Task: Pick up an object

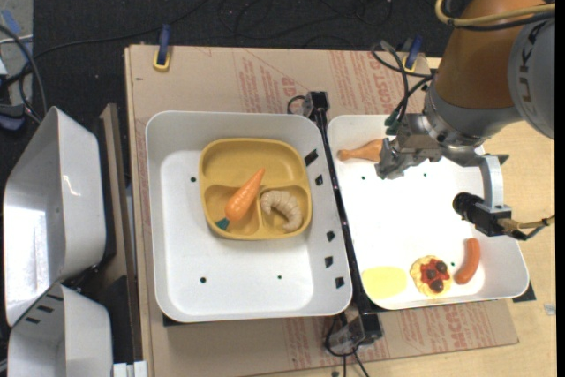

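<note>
Camera view from above shows the claw (394, 162) low over the far left part of the right bin (415, 221), and the nearest thing to pick is a tan drumstick (358, 154). It lies just beside the claw on the view's left side, flat on the bin floor, with its thin end pointing away from the claw toward the wall between the two bins. Its thick end comes right up to the claw, and I cannot tell if the two touch. Nothing lies between them. Well apart from the claw, toward the near edge of the same bin, three more things lie in a row: a flat yellow disc (384, 282), a small round piece with red and dark toppings (432, 275) just beside it, and an orange sausage (468, 261) close to that piece. Farther to the view's left of the claw, across the wall, the left bin (172, 190) bears a yellow divided plate (221, 156) with a carrot (244, 195) and a pale shrimp (284, 209) in it. Both bins stand on the brown bench (229, 79). Whether the claw is spread or pressed together I cannot tell, because the wrist above covers it, and no thing is seen held in it.
</note>
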Controlling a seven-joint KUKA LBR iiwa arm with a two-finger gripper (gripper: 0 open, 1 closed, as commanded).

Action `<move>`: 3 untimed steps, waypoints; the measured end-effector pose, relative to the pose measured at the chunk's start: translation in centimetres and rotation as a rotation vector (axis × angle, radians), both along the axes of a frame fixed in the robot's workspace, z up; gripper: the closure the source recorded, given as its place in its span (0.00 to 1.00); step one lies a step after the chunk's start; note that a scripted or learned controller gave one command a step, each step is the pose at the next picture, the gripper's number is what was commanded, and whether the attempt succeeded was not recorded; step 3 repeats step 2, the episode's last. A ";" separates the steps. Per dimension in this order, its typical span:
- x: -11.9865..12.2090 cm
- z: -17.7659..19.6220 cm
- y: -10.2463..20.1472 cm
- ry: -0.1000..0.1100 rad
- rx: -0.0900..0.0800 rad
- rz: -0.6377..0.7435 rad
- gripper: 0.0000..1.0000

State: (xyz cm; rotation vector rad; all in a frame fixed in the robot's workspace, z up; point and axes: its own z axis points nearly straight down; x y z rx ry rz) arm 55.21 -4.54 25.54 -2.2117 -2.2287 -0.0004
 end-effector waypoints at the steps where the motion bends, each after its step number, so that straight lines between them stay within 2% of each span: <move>1: -0.7 0.5 5.2 -0.001 0.000 0.000 1.00; 2: -1.1 0.6 10.4 0.000 0.000 0.001 1.00; 3: -1.1 0.6 10.4 0.000 0.000 0.001 1.00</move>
